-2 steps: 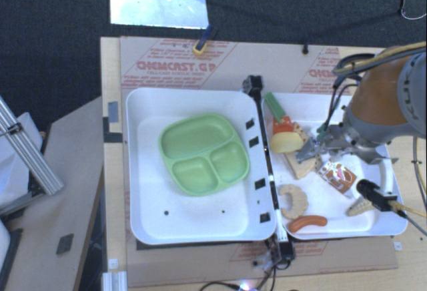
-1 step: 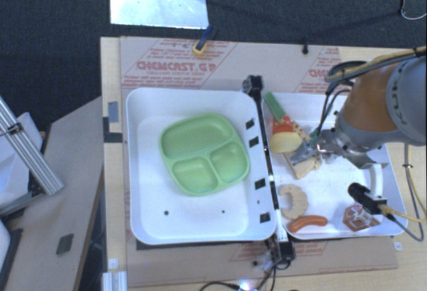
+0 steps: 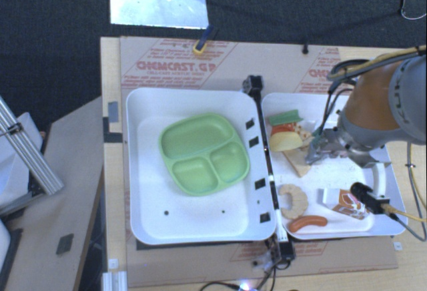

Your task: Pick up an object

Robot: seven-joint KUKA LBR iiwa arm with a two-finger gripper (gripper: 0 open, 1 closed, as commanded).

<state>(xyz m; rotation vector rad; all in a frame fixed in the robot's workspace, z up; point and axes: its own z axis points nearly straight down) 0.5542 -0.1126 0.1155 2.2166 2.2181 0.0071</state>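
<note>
Two white bins on bench (image 3: 80, 149): left bin (image 3: 143, 169) holds green divided tray (image 3: 203, 153); right bin (image 3: 390, 213) holds toy foods, namely tan slice (image 3: 297, 161), ring (image 3: 292, 199), sausage (image 3: 307, 222), yellow wedge (image 3: 285, 141). Gripper (image 3: 319, 149) low over tan slice; grip state cannot be told. Dark floor beyond.

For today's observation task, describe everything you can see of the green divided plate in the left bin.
The green plate is pale green, looks like smooth moulded plastic, and has rounded corners. Raised ridges split it into three compartments: one large along the far side, two smaller nearer the camera. It lies flat and face up, turned at a slight angle, roughly in the middle of the left white bin. Nothing sits in its compartments, and only the bin floor touches it. The gripper is over the other bin.
</note>
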